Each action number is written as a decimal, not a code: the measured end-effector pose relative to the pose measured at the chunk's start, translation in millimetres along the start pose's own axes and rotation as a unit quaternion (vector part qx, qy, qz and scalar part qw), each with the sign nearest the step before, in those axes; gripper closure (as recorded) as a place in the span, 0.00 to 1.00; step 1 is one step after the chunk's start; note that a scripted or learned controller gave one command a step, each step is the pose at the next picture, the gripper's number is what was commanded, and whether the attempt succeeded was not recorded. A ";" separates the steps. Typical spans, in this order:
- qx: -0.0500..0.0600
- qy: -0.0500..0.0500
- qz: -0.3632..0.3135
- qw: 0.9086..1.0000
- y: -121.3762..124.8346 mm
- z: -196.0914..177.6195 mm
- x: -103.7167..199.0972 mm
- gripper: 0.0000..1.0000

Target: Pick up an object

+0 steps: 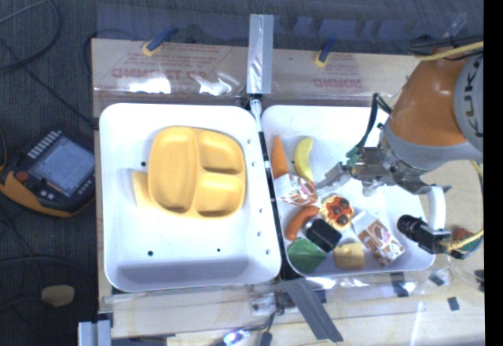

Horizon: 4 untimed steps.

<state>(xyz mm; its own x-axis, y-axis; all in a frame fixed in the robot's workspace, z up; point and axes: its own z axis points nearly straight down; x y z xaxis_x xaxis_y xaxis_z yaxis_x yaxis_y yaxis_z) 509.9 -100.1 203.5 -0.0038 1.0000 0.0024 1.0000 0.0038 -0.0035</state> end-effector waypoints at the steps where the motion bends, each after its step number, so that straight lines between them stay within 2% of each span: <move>1: -0.018 -0.005 0.006 1.000 29.0 78.0 -1.0 0.00; 2: -0.034 -0.011 0.052 0.998 77.0 85.9 -15.7 0.00; 3: -0.002 -0.003 -0.016 1.000 57.6 80.2 -70.5 0.00; 4: 0.000 -0.002 0.325 0.946 16.2 37.2 -56.9 0.00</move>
<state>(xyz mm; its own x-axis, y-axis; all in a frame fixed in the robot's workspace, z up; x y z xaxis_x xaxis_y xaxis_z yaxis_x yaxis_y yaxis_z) 526.2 -156.8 166.1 0.6117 0.7911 -0.0038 0.7911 -0.6117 -0.0031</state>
